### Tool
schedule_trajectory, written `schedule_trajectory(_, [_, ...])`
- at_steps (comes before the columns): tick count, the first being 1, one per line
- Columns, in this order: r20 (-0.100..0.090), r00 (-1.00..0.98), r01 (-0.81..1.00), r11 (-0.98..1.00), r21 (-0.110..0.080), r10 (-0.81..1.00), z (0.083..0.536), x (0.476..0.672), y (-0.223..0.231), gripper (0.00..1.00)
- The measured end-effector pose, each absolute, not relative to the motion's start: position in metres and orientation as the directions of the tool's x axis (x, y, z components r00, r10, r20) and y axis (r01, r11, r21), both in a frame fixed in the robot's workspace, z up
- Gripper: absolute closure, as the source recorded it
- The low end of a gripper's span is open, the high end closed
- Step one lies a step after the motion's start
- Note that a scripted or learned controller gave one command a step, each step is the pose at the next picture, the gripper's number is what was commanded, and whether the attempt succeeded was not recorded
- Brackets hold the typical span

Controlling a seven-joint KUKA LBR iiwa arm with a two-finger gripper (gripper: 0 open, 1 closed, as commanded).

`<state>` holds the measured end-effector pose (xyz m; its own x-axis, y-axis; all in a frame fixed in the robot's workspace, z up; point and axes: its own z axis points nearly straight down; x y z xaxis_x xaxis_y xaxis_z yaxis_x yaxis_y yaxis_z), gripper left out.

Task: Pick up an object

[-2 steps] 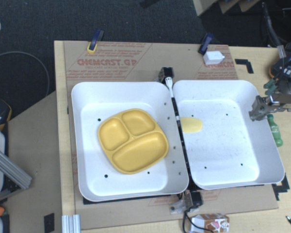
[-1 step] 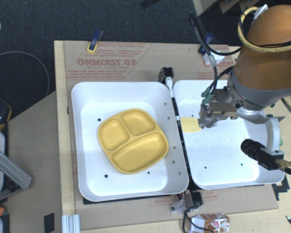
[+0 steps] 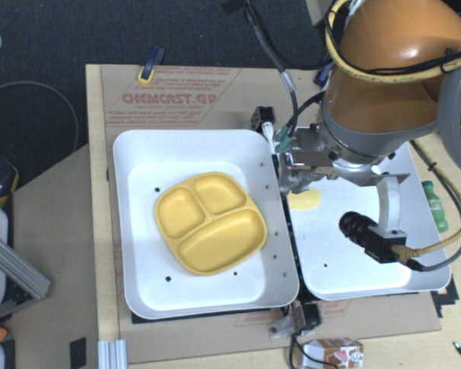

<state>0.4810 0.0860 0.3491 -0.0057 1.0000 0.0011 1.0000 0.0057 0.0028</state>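
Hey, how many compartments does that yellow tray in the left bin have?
3. The yellow divided tray lies in the left bin: two small compartments sit side by side along its far edge, and one large compartment spans its near side. None looks hidden.

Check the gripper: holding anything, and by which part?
Cannot be told. The gripper sits over a pale yellow object in the right bin; the arm hides any contact.

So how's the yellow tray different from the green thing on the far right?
The yellow tray is large, while the green object is small and slim. The tray lies in the left bin, in the open; the green object lies at the right bin's far edge, beside the arm. The tray has three compartments; the green object shows none. Both lie flat and untouched.
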Motion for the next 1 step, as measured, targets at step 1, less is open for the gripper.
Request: schedule_trajectory(1, [-0.001, 0.006, 1.0, -0.006, -0.006, 1.0, 0.3201, 0.4929, 0.03, 1.0])
